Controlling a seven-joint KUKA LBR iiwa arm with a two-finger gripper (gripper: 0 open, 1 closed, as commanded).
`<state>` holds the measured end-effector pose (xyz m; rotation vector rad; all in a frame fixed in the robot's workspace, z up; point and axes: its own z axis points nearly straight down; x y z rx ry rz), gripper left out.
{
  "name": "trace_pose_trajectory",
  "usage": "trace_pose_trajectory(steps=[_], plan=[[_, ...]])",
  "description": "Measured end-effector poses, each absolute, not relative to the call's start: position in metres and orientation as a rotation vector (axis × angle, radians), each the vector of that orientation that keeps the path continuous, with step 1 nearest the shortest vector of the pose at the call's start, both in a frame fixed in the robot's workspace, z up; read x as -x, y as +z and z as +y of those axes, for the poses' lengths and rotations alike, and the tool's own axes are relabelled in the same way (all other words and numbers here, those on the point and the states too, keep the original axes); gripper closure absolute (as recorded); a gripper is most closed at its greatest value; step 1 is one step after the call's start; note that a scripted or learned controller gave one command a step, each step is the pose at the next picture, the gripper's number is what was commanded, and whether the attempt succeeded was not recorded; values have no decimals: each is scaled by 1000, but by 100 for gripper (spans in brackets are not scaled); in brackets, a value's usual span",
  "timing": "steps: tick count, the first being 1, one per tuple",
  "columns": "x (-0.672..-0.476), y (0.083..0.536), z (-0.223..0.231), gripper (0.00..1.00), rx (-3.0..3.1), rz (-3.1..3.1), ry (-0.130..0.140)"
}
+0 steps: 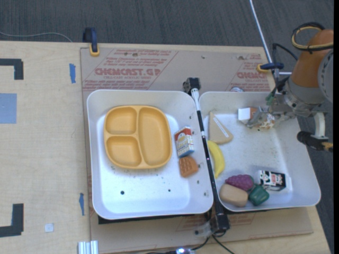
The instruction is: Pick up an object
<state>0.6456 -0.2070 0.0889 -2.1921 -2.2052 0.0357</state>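
In the far right corner of the right bin, my claw hovers low; its opening I cannot tell. A small white block lies just left of it.

Right bin: its centre lies bare, open room. The near edge is crowded with a purple piece, tan piece, green piece and black-and-white carton. A banana hugs the divider. The left bin's yellow tray blocks its far half; the near floor is free.
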Motion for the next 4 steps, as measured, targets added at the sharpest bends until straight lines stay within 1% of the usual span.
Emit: trace_pose_trajectory(steps=[1, 2, 3, 4], plan=[[-645, 98, -207, 100, 2187, -2207, 44], [-615, 218, -137, 100, 2220, -2223, -2], [-615, 218, -137, 0, 2220, -2222, 0], [-541, 110, -92, 0, 2221, -2220, 1]])
